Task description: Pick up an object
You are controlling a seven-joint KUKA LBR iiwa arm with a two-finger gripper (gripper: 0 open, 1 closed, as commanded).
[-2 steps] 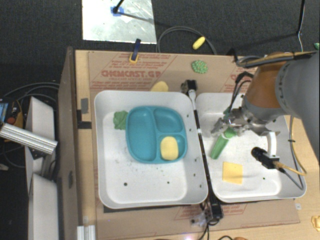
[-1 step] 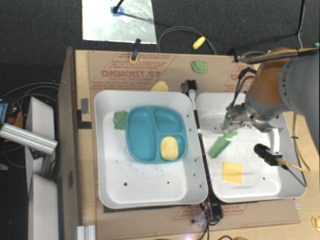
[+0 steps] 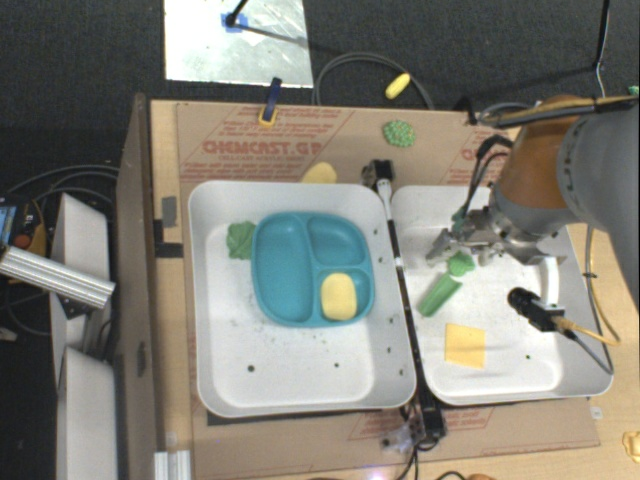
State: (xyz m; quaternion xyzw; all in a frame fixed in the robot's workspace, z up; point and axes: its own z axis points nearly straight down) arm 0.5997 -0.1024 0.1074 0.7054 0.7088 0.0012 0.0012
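Note:
A green stick-shaped piece (image 3: 438, 293) lies slanted on the floor of the right bin (image 3: 520, 373), near its left wall. My gripper (image 3: 463, 252) is low over the piece's upper end, open, with one finger on each side of the green tip. The piece still rests on the bin floor. A flat yellow square (image 3: 465, 345) lies just below it, toward the front of the same bin. The grey arm with its orange band (image 3: 535, 168) comes in from the right.
The left bin (image 3: 225, 368) holds a blue divided plate (image 3: 290, 268) with a yellow lump (image 3: 339, 295) in one compartment, and a green leafy piece (image 3: 240, 239) at the plate's left edge. Behind the bins, small yellow (image 3: 320, 174) and green (image 3: 399, 133) items lie on the cardboard.

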